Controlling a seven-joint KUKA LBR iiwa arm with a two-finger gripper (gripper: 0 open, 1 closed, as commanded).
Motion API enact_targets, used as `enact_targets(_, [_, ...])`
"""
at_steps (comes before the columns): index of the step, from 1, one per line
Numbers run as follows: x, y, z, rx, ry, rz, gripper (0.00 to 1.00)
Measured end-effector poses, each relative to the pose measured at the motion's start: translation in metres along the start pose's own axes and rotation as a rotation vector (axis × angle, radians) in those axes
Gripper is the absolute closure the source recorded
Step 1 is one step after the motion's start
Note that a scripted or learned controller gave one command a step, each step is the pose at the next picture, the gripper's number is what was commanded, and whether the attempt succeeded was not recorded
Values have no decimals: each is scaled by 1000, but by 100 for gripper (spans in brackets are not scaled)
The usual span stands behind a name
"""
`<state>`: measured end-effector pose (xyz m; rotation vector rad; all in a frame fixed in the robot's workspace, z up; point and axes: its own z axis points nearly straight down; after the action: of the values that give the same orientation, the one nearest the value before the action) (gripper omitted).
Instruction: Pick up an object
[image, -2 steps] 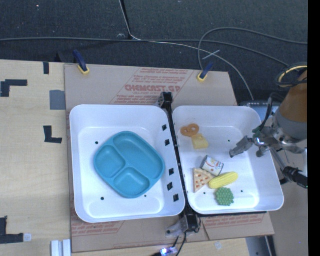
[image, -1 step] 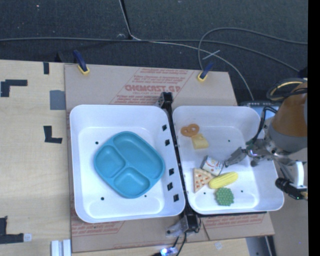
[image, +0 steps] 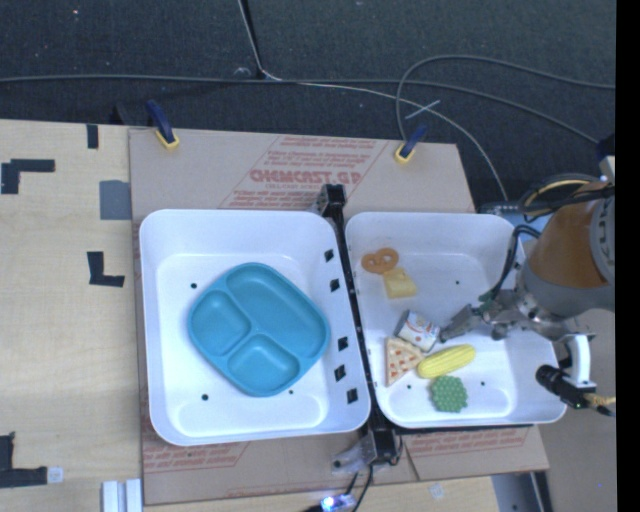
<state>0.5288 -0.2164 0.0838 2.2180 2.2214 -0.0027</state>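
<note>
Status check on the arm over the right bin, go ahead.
Gripper low in right bin, nothing seen held. Nearest: corn cob and small carton. Pizza slice and green broccoli crowd close.

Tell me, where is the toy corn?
The toy corn lies in the right bin, near its front edge, between the pizza slice and the green broccoli just below it.
</note>
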Motion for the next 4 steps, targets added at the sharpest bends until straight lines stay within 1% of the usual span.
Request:
enact_targets(1, [-1,1,-13,-5,-2,0,100])
enact_targets(2, [7,1,-72,-3,2,-1,100])
enact_targets(4, [7,10,-159,-3,1,0,100])
